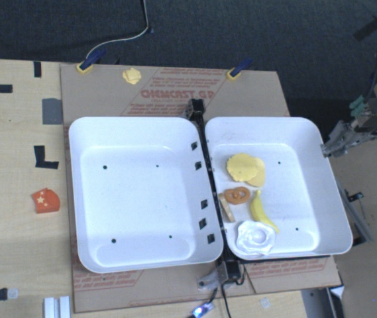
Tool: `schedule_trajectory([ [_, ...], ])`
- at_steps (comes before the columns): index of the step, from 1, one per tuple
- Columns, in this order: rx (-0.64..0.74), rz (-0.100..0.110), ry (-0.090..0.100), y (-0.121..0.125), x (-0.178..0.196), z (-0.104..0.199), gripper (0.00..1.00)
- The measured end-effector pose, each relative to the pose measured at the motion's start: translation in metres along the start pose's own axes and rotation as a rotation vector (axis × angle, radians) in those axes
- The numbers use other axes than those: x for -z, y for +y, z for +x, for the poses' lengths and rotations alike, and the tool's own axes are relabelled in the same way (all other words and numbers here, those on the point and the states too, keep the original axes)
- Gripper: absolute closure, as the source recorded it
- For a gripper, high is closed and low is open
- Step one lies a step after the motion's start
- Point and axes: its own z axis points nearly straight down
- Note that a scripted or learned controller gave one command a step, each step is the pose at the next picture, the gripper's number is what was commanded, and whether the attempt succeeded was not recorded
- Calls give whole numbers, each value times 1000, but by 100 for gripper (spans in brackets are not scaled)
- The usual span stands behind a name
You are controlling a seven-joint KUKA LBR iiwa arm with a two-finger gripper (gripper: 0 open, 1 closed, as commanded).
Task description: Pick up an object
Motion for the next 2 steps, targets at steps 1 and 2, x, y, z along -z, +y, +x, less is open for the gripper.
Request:
schedule_trajectory([
  [1,1,-34,-11,21,160,-5,100],
  [2,0,-17,-5,-27,152,18,100],
])
